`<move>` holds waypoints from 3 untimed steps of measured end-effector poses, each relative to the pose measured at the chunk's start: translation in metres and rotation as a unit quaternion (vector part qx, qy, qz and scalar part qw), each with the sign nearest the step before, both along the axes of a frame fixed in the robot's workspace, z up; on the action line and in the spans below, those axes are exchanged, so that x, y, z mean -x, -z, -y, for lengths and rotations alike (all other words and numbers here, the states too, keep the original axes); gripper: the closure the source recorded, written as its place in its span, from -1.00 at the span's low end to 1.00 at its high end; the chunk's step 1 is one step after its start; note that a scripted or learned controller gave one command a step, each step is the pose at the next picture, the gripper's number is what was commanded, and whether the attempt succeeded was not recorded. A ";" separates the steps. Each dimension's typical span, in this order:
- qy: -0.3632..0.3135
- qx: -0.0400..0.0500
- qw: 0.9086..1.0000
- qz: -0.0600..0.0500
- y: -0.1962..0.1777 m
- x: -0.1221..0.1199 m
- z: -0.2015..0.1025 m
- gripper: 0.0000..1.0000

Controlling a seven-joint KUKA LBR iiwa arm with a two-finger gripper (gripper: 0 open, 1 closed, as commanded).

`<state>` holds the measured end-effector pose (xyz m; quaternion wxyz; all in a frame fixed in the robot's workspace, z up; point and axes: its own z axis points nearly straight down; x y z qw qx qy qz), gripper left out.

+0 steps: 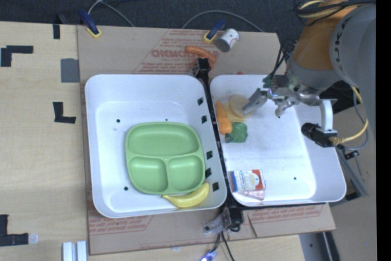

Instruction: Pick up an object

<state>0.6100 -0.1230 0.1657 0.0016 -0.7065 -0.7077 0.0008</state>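
Camera view: the gripper (269,104) hangs with fingers spread and empty at the right bin's (305,189) upper part, the tan block (235,107) just to its left.

My gripper (267,102) hangs over the right bin (305,183). A divided tray (165,156) lies in the left bin (104,107), a banana (188,196) just before it.

One camera – overhead, slanted – both bins (98,131).

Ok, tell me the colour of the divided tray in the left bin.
Light green; the divided tray shows clearly in the camera view.
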 end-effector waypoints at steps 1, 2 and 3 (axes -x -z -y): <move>0.003 0.007 1.000 0.007 0.067 -0.013 -0.017 -1.00; 0.003 0.007 1.000 0.008 0.077 -0.018 -0.015 -1.00; 0.002 0.005 1.000 0.003 0.080 -0.052 -0.024 -1.00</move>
